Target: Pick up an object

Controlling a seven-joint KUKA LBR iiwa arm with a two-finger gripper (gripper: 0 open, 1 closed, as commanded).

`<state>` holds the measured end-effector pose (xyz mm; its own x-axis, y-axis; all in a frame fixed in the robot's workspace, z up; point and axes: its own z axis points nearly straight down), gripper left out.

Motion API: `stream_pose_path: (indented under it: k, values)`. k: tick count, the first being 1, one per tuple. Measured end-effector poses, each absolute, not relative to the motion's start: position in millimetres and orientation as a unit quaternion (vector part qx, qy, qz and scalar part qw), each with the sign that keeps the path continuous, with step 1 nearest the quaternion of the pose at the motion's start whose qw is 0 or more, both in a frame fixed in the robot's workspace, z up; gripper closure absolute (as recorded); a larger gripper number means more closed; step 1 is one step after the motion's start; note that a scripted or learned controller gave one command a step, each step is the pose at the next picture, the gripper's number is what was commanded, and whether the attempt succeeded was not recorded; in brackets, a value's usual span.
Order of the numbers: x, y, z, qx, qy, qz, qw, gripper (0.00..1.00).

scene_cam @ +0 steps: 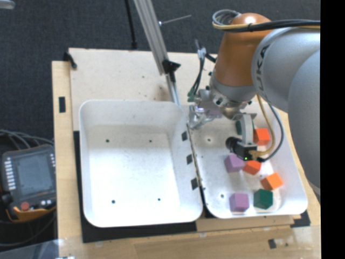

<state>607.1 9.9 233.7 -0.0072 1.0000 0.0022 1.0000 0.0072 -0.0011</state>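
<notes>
The gripper (200, 114) is being held above the right bin's (213, 169) far left corner, apart from its blocks (234, 162); grip state cannot be told.

two white bins (135, 161) (213, 161) — three orange blocks (262, 136) (252, 168) (272, 181), two purple blocks (234, 163) (239, 202), one green block (263, 199)

I see the left bin (135, 161) and the right bin (215, 147) as smooth white plastic with a soft sheen; the left one's floor is faintly speckled. The desk (118, 74) beneath is pale, matt board, like raw wood fibre. The arm (291, 63) has a glossy grey shell, and its orange band (237, 53) shines. The purple block (239, 201), green block (263, 198) and orange block (272, 181) look matt. A slanted pole (151, 31) looks like ribbed bare metal. The floor (54, 15) resembles rough dark carpet.
</notes>
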Motion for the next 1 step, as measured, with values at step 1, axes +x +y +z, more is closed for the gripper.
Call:
stream_pose_path:
  k: [1]
  values:
    - [600.0,57.0,226.0,-0.705,-0.71,0.0007,0.002,1.0]
